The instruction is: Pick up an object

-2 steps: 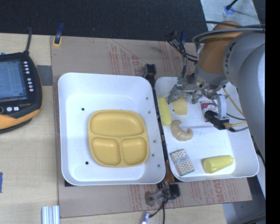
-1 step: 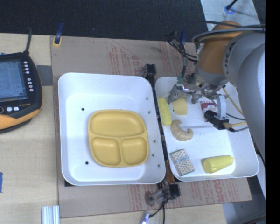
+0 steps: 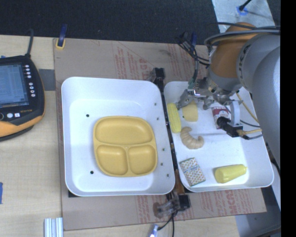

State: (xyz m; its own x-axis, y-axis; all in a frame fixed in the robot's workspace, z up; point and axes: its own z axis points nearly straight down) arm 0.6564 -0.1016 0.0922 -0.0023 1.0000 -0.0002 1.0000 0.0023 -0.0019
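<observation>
My gripper [image 3: 194, 102] hangs over the far left part of the right bin [image 3: 256, 147], its fingers spread apart with nothing between them. Just below the fingertips lies a pale yellow chunk [image 3: 191, 113]. A yellow corn cob [image 3: 174, 117] lies left of it along the bin wall. A tan croissant [image 3: 193, 139] rests near the bin's middle. A small patterned packet [image 3: 192, 171] and a yellow cylinder [image 3: 230, 173] lie at the near side.
The left bin [image 3: 79, 132] holds a yellow divided tray [image 3: 125, 145]. A tablet in an orange case [image 3: 12, 95] lies on the bench at far left. The grey arm and its cables cover the right bin's far right side.
</observation>
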